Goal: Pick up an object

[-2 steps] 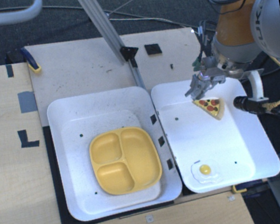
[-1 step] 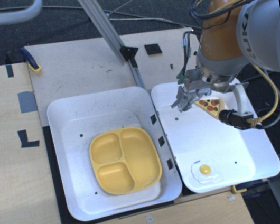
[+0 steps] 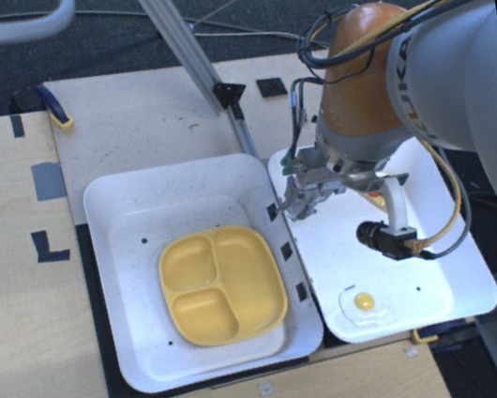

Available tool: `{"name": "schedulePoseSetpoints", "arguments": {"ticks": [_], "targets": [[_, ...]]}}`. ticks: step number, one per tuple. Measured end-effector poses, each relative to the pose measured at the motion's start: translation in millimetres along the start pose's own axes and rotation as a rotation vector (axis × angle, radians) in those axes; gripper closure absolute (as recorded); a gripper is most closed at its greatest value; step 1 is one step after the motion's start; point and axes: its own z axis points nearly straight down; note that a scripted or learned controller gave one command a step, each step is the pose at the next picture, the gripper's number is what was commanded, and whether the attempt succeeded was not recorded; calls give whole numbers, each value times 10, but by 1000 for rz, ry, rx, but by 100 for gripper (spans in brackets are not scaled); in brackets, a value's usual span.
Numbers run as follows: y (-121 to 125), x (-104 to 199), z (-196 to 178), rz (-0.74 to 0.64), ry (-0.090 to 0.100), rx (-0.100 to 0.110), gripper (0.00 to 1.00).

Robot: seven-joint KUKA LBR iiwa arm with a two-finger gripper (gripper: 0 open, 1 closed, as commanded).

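Observation:
A toy fried egg (image 3: 363,304), white with a yellow yolk, lies near the front edge of the right bin (image 3: 455,290). A yellow divided plate (image 3: 223,284) rests in the left bin (image 3: 120,225). My gripper (image 3: 295,202) hangs low over the right bin's far left corner, close to the wall between the bins. It is well behind the egg, with nothing visible in it. A small orange-yellow thing (image 3: 378,200) peeks out from under the wrist, mostly hidden.
A black cylinder on a yellow cable (image 3: 386,239) hangs from the arm over the middle of the right bin. A slanted metal pole (image 3: 194,50) stands behind the left bin. The arm's grey and orange body (image 3: 368,67) covers the right bin's far part.

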Motion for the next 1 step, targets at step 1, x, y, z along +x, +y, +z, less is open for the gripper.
{"name": "schedulePoseSetpoints", "arguments": {"ticks": [1], "targets": [[-98, 555, -79, -2, 0, -3, 100]]}}
